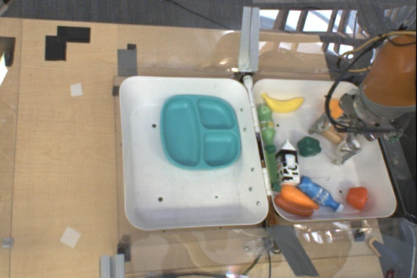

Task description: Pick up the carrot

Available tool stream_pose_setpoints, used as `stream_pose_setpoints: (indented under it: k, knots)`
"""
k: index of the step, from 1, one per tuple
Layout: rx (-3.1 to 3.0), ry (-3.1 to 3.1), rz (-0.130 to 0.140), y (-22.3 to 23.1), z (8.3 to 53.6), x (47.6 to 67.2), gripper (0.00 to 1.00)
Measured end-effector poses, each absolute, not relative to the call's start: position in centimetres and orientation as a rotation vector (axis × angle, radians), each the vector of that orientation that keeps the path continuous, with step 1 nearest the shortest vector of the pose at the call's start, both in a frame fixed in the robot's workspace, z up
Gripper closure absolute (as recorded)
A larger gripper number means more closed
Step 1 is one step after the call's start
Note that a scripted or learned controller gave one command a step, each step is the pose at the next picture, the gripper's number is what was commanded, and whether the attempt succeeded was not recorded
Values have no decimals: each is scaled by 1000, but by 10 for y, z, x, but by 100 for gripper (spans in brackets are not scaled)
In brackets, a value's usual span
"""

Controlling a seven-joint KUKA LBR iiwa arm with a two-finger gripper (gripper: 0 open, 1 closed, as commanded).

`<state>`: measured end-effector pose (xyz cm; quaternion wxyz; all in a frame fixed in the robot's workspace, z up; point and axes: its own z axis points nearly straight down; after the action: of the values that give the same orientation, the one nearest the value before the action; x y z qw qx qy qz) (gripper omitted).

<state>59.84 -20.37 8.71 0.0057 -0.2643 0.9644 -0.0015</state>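
Left bin (140, 205) is holding a teal plate (199, 131) with three compartments, sitting flat near the bin's middle. Right bin (384, 195) is holding the clutter: a banana (282, 103) at the top left, a green bottle (266, 130) lying along the left wall, a black-and-white carton (288, 166) below it, a dark green piece (309, 146) near the centre, a blue bottle (319, 193) lying tilted, a small red piece (357, 197) at the lower right.

Carrot (294, 201) is lying at the bin's lower left corner, just under the carton and touching the blue bottle – nothing is gripping it.

Arm is reaching in from the right, orange band over the bin's upper right. Gripper (335, 137) is hanging over the right half of the bin, well apart from the carrot, fingers (348, 150) spread apart with nothing between them. An orange thing (333, 107) is peeking out behind the wrist – cannot tell what it is.

Carton print is too small to read.
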Motion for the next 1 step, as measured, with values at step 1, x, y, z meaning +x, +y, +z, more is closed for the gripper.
stream_pose_setpoints:
  k: [1]
  knots:
    - [-819, 3008, -12, -204, 102, 602, 100]
